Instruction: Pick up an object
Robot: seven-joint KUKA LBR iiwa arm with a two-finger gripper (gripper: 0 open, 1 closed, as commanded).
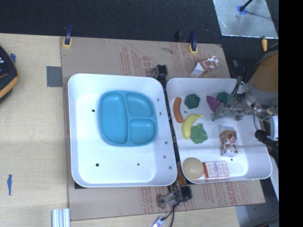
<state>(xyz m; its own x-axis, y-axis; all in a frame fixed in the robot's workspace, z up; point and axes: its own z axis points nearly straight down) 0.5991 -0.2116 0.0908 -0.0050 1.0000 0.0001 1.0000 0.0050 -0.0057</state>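
Gripper (222, 110) low over right bin (255, 171), beside purple grapes (213, 101) and teal toy (223, 97); fingers' state cannot be told. Nearby: sausage (178, 109), banana (190, 124), green broccoli (199, 134), dark green piece (192, 100), bun (192, 168), two small cartons. Blue divided plate (128, 117) in left bin (80, 164)

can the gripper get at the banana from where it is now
Probably yes. The banana lies in the right bin, uncovered from above. The gripper hangs over the same bin, to its right. Tight spots: a green toy touches it and a sausage lies close.
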